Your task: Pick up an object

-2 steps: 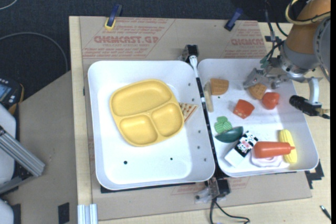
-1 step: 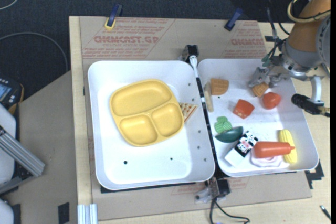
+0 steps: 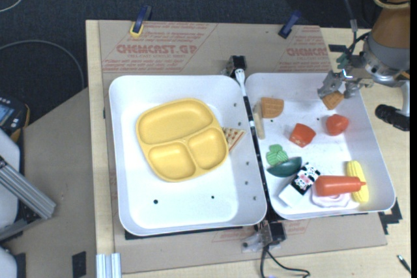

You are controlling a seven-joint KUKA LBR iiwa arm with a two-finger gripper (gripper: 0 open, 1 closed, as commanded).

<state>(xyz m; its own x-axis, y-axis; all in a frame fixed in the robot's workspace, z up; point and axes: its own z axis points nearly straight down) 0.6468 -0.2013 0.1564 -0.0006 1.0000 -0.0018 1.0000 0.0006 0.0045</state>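
Camera view, looking down: your pincer hangs over the far right part of the right bin, its fingers closed around a small tan-orange chunk that sits between them, above the bin floor. You have two white bins. In the left bin you can count one yellow divided plate and one waffle piece beside the plate's right edge. In the right bin you can count one tan bread-like piece, two red pieces and, one green leafy item, one dark green item, one black-and-white block, one carrot and one corn cob.
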